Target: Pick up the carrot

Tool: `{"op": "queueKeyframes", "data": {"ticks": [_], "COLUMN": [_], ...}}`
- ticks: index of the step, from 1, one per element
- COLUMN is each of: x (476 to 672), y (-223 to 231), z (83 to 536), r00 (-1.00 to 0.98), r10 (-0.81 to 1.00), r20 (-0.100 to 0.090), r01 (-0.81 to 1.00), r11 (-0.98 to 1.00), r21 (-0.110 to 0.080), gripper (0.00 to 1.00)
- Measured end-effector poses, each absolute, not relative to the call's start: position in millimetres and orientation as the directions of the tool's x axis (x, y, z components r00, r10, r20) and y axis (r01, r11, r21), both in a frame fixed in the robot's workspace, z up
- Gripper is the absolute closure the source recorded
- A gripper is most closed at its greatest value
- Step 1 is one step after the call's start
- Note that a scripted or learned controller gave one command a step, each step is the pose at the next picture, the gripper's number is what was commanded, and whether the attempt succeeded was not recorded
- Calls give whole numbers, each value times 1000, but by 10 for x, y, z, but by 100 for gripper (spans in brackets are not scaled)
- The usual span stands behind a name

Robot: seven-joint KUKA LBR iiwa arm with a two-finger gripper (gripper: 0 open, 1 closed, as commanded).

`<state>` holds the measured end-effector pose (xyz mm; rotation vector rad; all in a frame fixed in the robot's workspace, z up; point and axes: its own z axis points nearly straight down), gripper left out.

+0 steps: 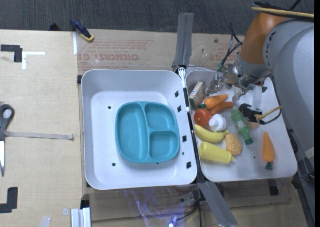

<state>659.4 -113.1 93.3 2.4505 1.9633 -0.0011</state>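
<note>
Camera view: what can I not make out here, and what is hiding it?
All in the camera view:
- Gripper: the arm covers much of it; contact with the carrot below it cannot be told.
- Right bin: the arm hides its far right corner.
- White object beside the tomato: too small to name.
- Scissors: cut off by the left edge.

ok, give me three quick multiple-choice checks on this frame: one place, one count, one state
1. The teal plate sits: A in the left bin; B among the toy food; C on the bench.
2. Plate compartments: A two; B three; C four.
3. The carrot near the right bin's right wall is: A lying on the bin floor; B lifted; C on the plate.

Key: A, the plate lies flat in the left bin; B, three wells show; A, the carrot lies flat, apart from the gripper.
</note>
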Motion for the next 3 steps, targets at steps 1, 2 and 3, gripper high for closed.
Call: {"op": "queueKeyframes", "data": {"ticks": [1, 2, 3], "x": [6421, 6175, 5843], "y": [-1120, -1154, -1006], "z": [919, 915, 915], "r00": [411, 724, 877], "r10": [912, 689, 481], "r20": [-2, -3, -3], "r01": [912, 689, 481], "r11": [-411, -724, -877], "r21": [-2, -2, -3], "gripper": [0, 0, 0]}}
